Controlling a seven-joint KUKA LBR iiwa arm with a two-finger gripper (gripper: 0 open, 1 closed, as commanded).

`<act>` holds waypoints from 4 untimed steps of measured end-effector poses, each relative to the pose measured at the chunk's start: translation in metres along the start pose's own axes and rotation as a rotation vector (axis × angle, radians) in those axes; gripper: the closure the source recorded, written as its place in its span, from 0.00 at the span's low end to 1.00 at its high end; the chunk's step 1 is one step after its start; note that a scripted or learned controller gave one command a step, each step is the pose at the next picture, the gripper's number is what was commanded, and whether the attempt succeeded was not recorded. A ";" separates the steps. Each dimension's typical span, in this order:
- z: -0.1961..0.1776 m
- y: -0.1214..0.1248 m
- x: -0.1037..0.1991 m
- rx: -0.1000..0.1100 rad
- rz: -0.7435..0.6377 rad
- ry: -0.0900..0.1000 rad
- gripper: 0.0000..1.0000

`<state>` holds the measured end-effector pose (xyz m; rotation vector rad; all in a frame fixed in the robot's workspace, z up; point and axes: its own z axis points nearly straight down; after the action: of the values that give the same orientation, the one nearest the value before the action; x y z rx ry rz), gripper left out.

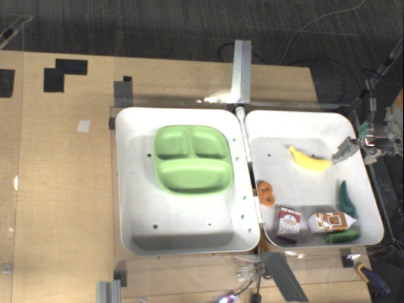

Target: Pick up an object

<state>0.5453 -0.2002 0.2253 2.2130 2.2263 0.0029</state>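
Just left of your gripper (346,150), fingers' state unclear, the banana (308,160) lies lengthwise toward it.

A single fixed camera looks down at a slant from above the pale wooden surface (57,188), far enough back to take in both shallow white plastic bins (132,232) side by side at centre frame. Dark carpeted floor (158,17) runs along the top edge, marking the far side. The grey arm's tool (346,149) enters from the right.
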 end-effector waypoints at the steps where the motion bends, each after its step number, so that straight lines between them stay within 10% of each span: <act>1: 0.130 0.071 -0.004 -0.004 0.001 -0.002 0.00; 2: 0.135 0.064 0.082 -0.012 -0.280 -0.001 0.00; 3: 0.134 0.033 0.052 -0.013 -0.405 -0.005 0.00; 4: 0.121 0.036 0.054 -0.019 -0.406 -0.002 1.00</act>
<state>0.5810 -0.1459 0.1042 1.7105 2.6138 0.0204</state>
